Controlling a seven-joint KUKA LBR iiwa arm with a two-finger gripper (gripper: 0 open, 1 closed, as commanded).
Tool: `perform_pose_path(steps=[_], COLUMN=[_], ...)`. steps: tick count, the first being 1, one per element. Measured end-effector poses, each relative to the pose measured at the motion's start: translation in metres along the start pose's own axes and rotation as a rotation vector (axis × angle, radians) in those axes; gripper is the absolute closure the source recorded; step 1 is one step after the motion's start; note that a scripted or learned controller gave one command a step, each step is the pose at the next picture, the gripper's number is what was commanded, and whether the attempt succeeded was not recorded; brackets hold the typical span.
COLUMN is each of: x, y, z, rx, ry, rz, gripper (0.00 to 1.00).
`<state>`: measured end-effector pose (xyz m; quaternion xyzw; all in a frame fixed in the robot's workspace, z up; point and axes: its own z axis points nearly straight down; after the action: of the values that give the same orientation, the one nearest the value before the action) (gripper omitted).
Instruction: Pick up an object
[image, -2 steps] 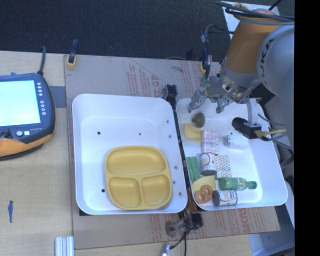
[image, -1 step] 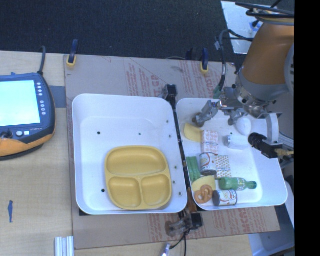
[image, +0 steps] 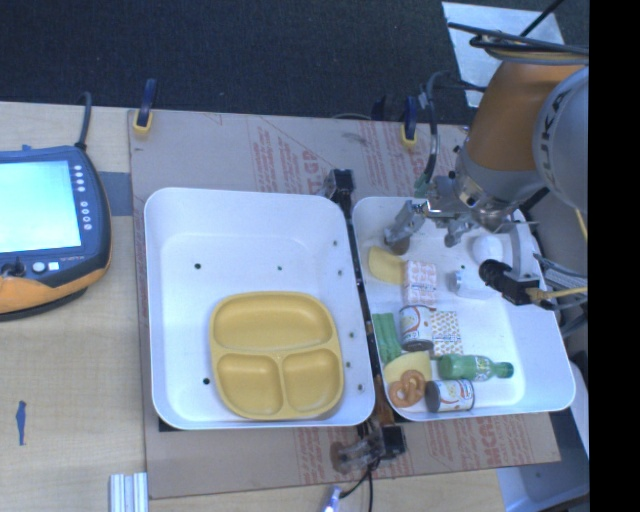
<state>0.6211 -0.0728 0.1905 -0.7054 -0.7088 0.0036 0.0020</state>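
A brown cardboard sheet (image: 300, 150) covers the wooden bench (image: 60, 400) and carries two shallow white bins side by side. Above the far end of the right bin (image: 545, 385) hangs the gripper (image: 428, 225); its two grey fingers (image: 400, 228) stand spread apart with nothing between them, though the right one is partly lost against the wrist hardware. Just below the left finger lies a pale yellow lump (image: 385, 264), perhaps a sponge or piece of toy food. Beside it sits a small white packet with red print (image: 421, 283), and under that a patterned packet (image: 438, 327) touching an upright can (image: 413, 323). A green strip (image: 384, 336) lies along the bin's left wall. Nearer the front, a green bottle (image: 472, 368) lies on its side, long axis across the bin, cap pointing right. Below it rests a second can (image: 450, 396), also on its side, next to a pretzel (image: 406, 388) on a yellow disc. The left bin (image: 180, 230) holds a yellow divided tray (image: 277, 354). A teach pendant (image: 45, 225) rests at the bench's left edge.
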Motion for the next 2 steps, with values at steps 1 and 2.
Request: perform_pose_path(steps=[1, 2], x=[-0.023, -0.059], y=[-0.002, -0.069], z=[0.098, 0.100], rx=[-0.005, -0.001], ry=[-0.001, 0.001], rz=[0.000, 0.000], gripper=[0.00, 0.00])
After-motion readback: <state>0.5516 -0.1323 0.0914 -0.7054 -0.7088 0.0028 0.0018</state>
